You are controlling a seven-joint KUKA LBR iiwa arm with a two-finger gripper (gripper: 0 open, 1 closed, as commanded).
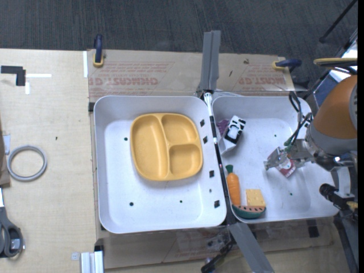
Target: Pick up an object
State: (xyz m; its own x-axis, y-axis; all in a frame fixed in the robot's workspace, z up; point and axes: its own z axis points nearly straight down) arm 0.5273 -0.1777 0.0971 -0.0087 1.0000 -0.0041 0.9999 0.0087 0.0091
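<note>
Only mirrored, unreadable lettering on cardboard (148, 75) behind bins.

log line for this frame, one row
arm: low in right bin | gripper: by small pink item, grasp unclear | carrot, cheese, watermelon slice: untouched | yellow plate: left bin

Grey arm (335, 138) with a rounded orange band, black cables looping along it, ending in a small metallic pincer (275, 161)
</note>
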